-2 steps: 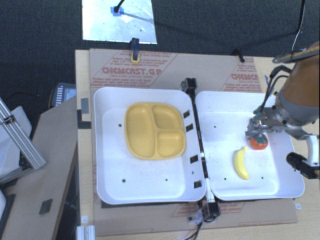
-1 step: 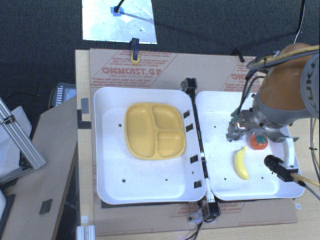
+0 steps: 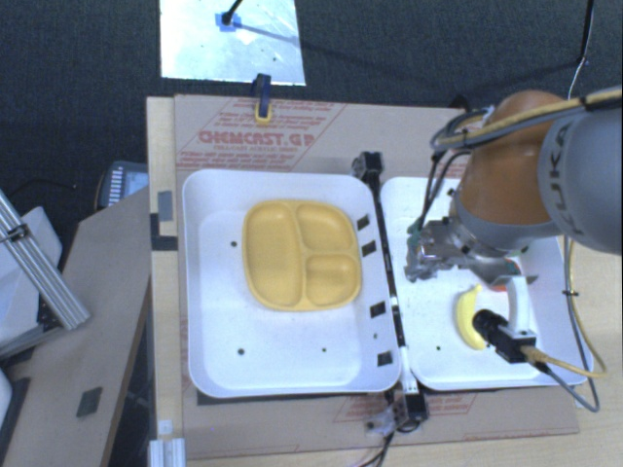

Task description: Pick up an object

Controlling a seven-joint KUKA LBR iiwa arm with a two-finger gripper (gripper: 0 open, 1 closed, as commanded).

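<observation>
Arm over the right bin, banana beside it

Your gripper point(image 3: 425, 256) hangs low at frame right; I cannot tell its jaw state. The small yellow plastic banana point(image 3: 470, 317) lies just lower right, not between its fingers.

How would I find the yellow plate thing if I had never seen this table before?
Look at the two white bins side by side and choose the left bin, away from the robot arm. The plate lies flat in its middle. It is pale yellow with rounded corners and three sections, much bigger than the small yellow banana in the right bin.
</observation>
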